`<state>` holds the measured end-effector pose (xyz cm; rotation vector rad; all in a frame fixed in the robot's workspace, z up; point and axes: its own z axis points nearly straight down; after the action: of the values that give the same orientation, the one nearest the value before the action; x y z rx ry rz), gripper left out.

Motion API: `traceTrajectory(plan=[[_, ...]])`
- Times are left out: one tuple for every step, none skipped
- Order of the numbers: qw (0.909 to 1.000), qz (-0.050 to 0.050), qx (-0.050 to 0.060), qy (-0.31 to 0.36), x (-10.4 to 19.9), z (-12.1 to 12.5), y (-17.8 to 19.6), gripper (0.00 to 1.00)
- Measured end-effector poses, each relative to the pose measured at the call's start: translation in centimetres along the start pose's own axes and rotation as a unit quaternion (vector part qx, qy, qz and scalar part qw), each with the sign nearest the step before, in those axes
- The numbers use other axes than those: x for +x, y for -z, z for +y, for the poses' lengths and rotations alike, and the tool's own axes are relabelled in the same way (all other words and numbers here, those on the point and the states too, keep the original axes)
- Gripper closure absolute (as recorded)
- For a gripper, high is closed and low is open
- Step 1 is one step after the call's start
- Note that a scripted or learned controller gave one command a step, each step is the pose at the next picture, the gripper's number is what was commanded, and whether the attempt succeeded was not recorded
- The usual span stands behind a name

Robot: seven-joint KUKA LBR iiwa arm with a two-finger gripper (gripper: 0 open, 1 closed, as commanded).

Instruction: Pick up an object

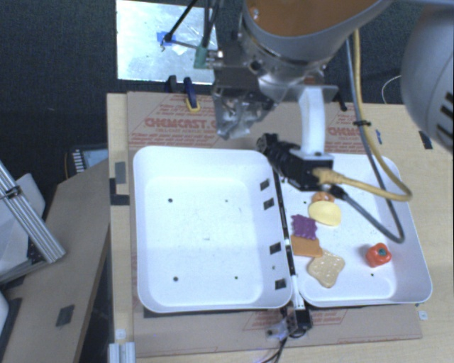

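While hanging over the far rim of the left bin [145, 213], poised above the brown cardboard sheet [167, 120] more than above the white floor. Grey, shiny and blurred down at the tip, so cannot tell how wide the jaws stand; nothing seen between them. Reaching in from the upper right, a grey arm [429, 71] with an orange band [305, 14] above the wrist.

Side by side on the cardboard sheet, two shallow white trays, meeting along a dark seam [286, 234]. Scattered on the floor of the left bin, a few dark dots.

Gathered in the right bin [411, 287], toward its left wall and well apart from the jaws, the things to pick. Farthest back, a yellow piece [325, 214], with a small orange bit [323, 198] touching its far edge, half hidden and too small to name. Just left of the yellow piece and nearer the camera, a purple piece [303, 226], touching an orange wedge [306, 247] right in front of it. Nearer again and just beside the orange wedge, a tan cracker [325, 269] lying flat. Off to the right, apart from the rest, a red tomato [378, 255] with a green top.

Under it all, a pale counter [117, 234]. Clipped at the far edge of the cardboard sheet, a blue clamp [190, 88]
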<state>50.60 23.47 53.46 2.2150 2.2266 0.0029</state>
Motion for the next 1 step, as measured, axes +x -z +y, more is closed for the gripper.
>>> traceTrajectory(plan=[[1.0000, 0.000, 0.000, -0.001, -0.08, -0.03, 0.04, 0.00]])
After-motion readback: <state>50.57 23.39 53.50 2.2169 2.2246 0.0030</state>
